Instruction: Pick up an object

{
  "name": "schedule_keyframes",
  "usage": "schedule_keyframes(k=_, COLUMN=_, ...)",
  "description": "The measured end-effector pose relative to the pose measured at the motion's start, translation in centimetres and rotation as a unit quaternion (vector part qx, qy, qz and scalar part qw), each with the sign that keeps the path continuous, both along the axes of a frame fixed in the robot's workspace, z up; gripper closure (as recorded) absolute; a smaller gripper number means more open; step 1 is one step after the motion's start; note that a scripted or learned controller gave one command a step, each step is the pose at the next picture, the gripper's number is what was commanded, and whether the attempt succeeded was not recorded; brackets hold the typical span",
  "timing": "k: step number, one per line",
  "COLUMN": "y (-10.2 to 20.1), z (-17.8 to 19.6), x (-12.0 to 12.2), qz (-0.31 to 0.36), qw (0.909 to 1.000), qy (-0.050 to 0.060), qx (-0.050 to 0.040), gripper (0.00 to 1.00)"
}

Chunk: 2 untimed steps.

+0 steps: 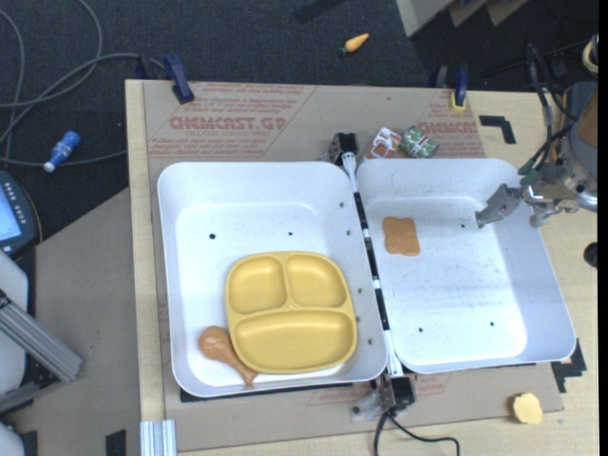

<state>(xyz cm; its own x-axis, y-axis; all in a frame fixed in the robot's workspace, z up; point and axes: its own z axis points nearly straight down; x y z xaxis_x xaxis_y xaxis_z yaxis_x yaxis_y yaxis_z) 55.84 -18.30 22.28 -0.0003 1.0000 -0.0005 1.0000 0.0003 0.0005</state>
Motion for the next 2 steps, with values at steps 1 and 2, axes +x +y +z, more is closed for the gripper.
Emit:
schedule_keyframes(k=1, y=7.2, z=-10.5, x=7.0, qz=0.004, qw=1.0000, qy=0.001, qx=0.0018, gripper=0.00)
schedule_keyframes(k=2, y=8.4, z=-14.0, x=4.2, qz=-0.001, qw=1.0000, qy=0.003, qx=0.0013, gripper=0.00)
